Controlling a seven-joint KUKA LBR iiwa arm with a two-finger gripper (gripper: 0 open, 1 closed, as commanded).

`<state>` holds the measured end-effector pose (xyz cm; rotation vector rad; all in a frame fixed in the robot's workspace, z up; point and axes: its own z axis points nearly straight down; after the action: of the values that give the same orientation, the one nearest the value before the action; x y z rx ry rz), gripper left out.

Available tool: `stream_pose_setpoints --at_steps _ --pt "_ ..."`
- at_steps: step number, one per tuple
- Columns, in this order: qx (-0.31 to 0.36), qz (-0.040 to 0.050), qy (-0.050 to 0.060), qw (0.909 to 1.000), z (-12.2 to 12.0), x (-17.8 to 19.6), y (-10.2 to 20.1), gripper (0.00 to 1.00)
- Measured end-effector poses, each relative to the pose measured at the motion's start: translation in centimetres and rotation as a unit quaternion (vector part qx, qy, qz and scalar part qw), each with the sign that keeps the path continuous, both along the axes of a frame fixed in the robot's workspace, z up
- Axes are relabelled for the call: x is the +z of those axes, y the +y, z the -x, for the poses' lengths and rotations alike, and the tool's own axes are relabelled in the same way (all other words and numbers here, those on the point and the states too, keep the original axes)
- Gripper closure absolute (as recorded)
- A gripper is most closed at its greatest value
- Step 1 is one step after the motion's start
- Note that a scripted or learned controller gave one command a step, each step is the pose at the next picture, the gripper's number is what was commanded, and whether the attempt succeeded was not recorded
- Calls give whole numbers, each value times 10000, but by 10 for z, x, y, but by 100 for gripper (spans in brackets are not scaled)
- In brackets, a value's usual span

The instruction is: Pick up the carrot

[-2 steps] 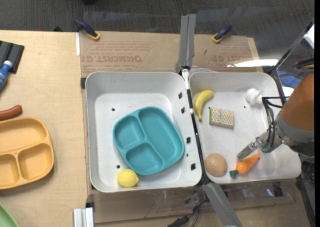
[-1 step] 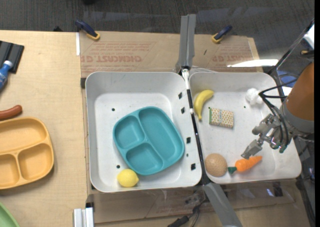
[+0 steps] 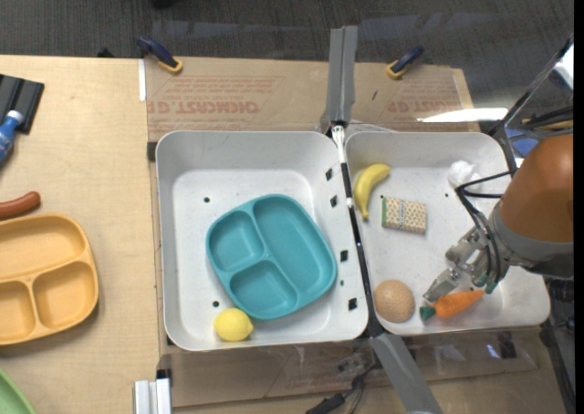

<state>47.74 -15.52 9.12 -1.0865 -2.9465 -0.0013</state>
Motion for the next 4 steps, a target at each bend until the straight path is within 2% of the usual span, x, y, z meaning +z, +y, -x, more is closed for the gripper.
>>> stream_pose_setpoints --at_steps 1,2,3,4 --pt "-2029 18 -16 9792 -1 170 -53 0" --pt "-171 3 -2 9999 -5 79 -15 0" --pt "2146 31 -80 9767 -5 4 -16 0" --pt "1557 16 -30 9878 -23 173 -67 0"
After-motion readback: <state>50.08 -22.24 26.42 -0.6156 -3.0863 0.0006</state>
